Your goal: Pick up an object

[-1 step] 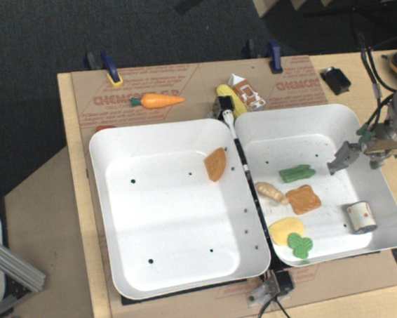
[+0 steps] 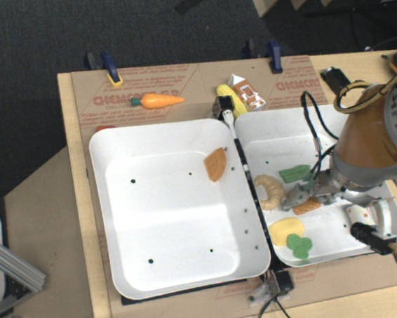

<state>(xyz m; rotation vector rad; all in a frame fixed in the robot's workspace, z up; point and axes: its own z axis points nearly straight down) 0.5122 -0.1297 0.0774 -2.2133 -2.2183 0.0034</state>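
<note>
We see the hand (image 2: pixel 302 197) low in the right bin (image 2: pixel 322 124), beside a croissant (image 2: pixel 269 190); its grip we cannot tell.

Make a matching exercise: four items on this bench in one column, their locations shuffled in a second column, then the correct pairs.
Items:
1. toy carrot
2. orange slice-shaped piece
3. green broccoli piece
4. corn cob

Locations:
A. in the right bin, near its front edge, beside a yellow piece
B. on the cardboard behind the left bin
C. in the left bin, near its right wall
D. on the cardboard at the back, where the two bins meet

Pairs: 1-B, 2-C, 3-A, 4-D
</note>
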